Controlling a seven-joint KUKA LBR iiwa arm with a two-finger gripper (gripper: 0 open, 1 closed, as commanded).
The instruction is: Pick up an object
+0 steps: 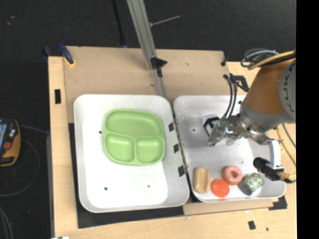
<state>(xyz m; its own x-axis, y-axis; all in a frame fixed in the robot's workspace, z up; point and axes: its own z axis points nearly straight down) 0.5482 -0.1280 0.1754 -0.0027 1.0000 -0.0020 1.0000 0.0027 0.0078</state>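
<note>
In the right bin (192, 113), near its middle, the jaws hang at the end of the arm (269, 96) over bare white floor. They look to carry nothing, and you cannot tell whether they stand wide or narrow, because the wrist hardware muddles that spot. Everything you might pick in this bin lies in a row along its near rim, apart from the jaws and all on their near side. A tan cylinder (201, 179) is at the view's left end, with an orange ball (220, 188) just beside it. A pink ring (232, 174) sits a little farther back, touching or almost touching the ball, and a green-and-silver thing (251, 183) is at the right end. The ring seems the nearest target: it lies toward the near rim and slightly to the view's right of the jaws. The ball lies almost straight toward the rim. The cylinder lies nearward and a little to the left, its long axis running far to near, so you would likely want the jaws to close across its width, left to right in the view. The green plate (133, 136) in the left bin (89, 183) is beyond the dividing wall and looks a poorer choice. Watch the crowding: ring and ball sit so close that a descent on one may well nudge the other.
</note>
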